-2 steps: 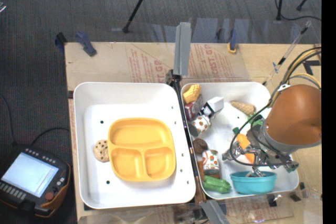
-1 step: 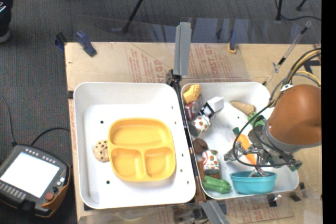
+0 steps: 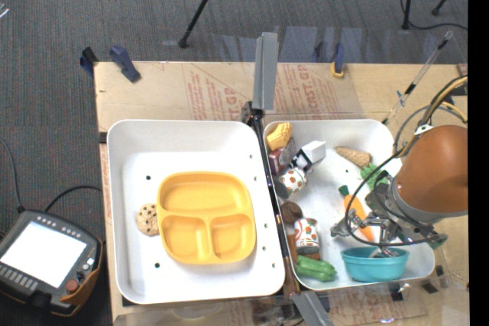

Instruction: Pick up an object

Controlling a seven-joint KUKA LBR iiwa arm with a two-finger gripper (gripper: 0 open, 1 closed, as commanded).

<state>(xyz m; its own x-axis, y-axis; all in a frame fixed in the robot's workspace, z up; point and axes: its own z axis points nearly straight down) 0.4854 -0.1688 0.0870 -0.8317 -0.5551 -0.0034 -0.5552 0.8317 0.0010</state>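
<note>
- gripper (image 3: pixel 369 231) low in right bin (image 3: pixel 382 135), lower right of frame; cannot tell its state.
- carrot (image 3: pixel 355 208) lies just beside it, teal bowl (image 3: pixel 374 264) below.
- yellow tray (image 3: pixel 205 215) and cookie (image 3: pixel 147 219) sit in left bin (image 3: pixel 130 164).

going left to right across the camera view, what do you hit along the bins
handheld screen → cookie → yellow divided tray → green pickle-like toy → teal bowl → pincer on the grey arm with the orange band
</note>
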